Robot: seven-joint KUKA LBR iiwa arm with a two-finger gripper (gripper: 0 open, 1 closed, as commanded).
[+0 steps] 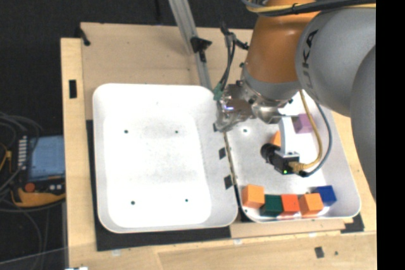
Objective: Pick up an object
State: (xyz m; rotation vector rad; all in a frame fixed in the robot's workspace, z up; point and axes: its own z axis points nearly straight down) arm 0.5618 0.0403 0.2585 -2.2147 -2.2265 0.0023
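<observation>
Grey arm (329,41) holds its hand (233,108) at upper left of the right bin (342,158); whether it is clenched, I cannot tell. Likely approach step: next, centre over the orange block (254,195).

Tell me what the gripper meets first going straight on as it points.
The gripper would likely meet the bare floor of the right bin by its left wall; depth is unclear. The blocks lie off that line.

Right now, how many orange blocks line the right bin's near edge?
3: one at the left end, two between the green block and the blue block. The arm may hide more.
</observation>
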